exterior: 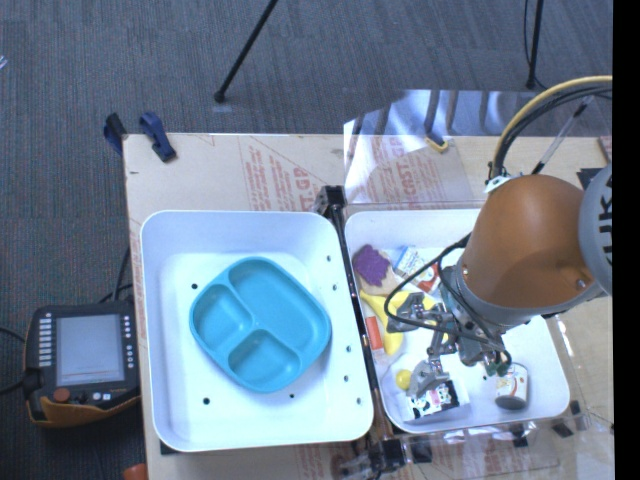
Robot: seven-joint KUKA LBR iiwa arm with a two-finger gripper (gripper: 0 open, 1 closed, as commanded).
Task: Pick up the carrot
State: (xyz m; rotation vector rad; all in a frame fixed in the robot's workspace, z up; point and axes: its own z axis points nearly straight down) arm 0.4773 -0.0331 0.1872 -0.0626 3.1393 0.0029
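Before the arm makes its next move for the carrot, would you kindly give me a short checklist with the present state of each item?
1. Orange carrot located, at the right bin's left wall: ok.
2. Carrot fully exposed: not ok; a yellow banana crowds it.
3. Gripper over the carrot: not ok; it hangs further right, above a black-and-white card.
4. Carrot between the gripper's fingers: not ok.
5. Blue divided plate in the left white bin, out of the way: ok.

Two white bins are sitting side by side on the bench, the left bin (160, 268) carrying one blue divided plate (260, 323) and the right bin (555, 368) crowding together several small items, among them one purple piece (371, 263) and one carrot (373, 334).
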